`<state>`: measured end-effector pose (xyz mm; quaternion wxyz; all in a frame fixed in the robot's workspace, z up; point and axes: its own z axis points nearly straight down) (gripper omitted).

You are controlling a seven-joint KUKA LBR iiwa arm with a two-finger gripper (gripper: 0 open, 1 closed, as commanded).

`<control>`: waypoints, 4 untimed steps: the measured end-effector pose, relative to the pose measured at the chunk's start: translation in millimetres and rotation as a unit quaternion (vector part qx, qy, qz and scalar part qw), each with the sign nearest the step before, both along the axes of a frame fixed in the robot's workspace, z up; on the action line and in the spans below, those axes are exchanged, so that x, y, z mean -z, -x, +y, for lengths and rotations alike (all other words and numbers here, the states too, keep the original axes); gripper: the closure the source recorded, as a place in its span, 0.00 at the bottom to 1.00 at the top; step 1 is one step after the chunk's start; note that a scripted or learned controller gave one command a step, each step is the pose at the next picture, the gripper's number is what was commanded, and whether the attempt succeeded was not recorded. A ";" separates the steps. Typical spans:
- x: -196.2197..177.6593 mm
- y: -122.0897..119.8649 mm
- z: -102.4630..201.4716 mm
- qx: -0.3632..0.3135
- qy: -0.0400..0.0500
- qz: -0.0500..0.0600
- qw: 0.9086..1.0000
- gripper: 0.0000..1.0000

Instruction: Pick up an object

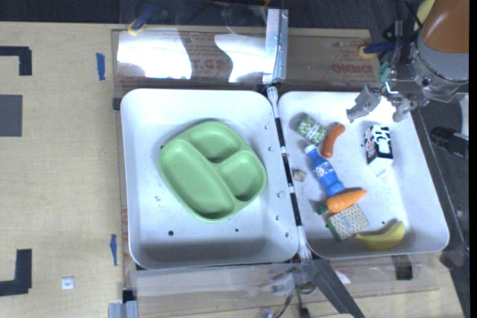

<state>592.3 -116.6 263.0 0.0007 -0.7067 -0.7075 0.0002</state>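
Observation:
My gripper (381, 107) hangs above the far right part of the right bin (425, 182), its fingers spread and nothing between them; it looks open. Just below it lies a black-and-white packet (378, 141). To its left lie a green can (309, 127) and a red-orange sausage-like piece (333, 139). A blue bottle (323, 169) rests mid-bin. Nearer the front lie a carrot (346, 199), a tan waffle-patterned block (348, 220) and a banana (381, 234).
The left bin (141, 123) holds a green divided plate (212, 169). A metal divider (276, 48) and a clear panel stand behind the bins. A small pale scrap (298, 175) lies by the right bin's left wall. Cables hang at the upper right.

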 end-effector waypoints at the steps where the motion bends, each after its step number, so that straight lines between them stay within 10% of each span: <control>1: 126.2 41.4 14.5 -0.134 0.000 0.000 0.991 0.00; 2: 175.9 68.0 2.3 -0.171 0.001 -0.004 0.985 0.00; 3: 78.8 112.5 37.6 -0.125 0.000 -0.001 0.992 0.00; 4: 159.7 100.9 -10.1 -0.192 0.000 0.000 0.981 0.00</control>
